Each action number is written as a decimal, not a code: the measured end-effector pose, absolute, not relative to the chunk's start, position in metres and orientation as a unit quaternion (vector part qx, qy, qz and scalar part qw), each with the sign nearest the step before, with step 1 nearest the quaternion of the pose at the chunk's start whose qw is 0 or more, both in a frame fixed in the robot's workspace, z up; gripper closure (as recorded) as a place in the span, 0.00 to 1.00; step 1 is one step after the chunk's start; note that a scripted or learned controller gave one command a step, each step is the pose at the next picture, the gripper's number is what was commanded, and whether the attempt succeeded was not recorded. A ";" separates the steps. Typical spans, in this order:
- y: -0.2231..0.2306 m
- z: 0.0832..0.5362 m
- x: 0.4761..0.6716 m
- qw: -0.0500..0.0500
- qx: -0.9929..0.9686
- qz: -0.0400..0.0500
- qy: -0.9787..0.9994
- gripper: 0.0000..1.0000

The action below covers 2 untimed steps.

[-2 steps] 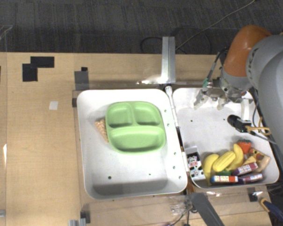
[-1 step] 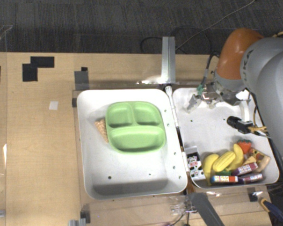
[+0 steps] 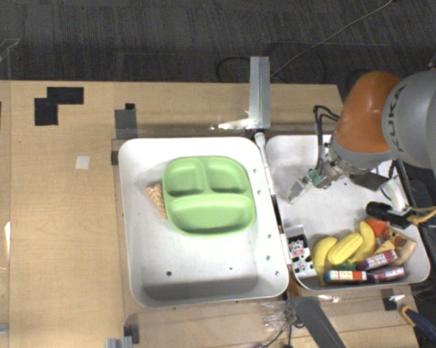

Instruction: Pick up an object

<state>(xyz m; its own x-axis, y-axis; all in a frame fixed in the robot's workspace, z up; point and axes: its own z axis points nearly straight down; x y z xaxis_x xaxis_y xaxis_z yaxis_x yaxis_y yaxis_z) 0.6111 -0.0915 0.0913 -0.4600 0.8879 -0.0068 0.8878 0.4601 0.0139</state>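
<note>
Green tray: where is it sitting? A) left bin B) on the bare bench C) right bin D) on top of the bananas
A: the green tray lies flat inside the left bin, while the bananas sit in the right bin.

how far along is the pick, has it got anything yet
Nothing looks picked yet. The claw sits low over bare floor in the right bin, with no object visibly between it. The bananas and markers lie clustered in that bin's near corner. Reaching, grasping and lifting one are all left.
</note>
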 end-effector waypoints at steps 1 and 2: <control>-0.096 0.090 0.646 0.006 0.486 0.004 0.874 0.00; -0.078 0.188 0.664 0.005 0.394 0.002 0.919 0.00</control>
